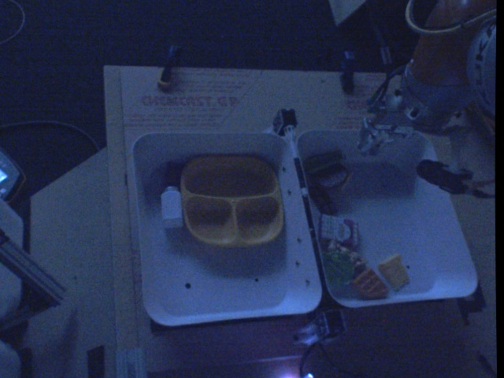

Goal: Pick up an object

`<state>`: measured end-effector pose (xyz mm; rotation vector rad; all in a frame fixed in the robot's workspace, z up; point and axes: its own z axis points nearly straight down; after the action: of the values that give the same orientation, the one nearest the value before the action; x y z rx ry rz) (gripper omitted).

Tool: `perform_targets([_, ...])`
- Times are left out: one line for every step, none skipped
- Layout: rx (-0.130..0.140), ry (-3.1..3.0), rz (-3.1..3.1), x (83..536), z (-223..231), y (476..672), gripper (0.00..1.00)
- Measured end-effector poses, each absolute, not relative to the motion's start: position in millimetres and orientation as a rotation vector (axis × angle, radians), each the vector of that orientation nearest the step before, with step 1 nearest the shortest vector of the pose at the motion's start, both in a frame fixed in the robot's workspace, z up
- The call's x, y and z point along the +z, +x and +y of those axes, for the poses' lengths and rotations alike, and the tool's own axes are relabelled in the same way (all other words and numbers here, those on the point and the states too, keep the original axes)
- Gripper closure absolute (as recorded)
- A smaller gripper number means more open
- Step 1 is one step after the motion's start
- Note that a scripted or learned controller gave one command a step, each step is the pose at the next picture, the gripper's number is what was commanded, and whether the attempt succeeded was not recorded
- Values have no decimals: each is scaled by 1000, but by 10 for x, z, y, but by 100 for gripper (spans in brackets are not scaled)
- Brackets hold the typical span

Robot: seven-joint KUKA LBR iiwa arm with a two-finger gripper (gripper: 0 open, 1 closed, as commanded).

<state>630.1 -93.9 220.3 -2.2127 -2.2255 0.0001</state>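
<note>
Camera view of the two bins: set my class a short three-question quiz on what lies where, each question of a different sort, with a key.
1. True or false: the yellow plate lies in the left bin.
2. Multiple choice: the small white bottle is (A) on the plate, (B) beside the plate's left edge, (C) in the right bin.
3. Fill in: the gripper is above the far end of the ____ bin.

Key: 1 true; 2 B; 3 right.
</note>
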Motion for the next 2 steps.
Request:
perform_targets([-1, -2212, -2225, 2326, -410, 6114, 100])
perform_targets([2, -2213, -2224, 2227, 40, 5981, 100])
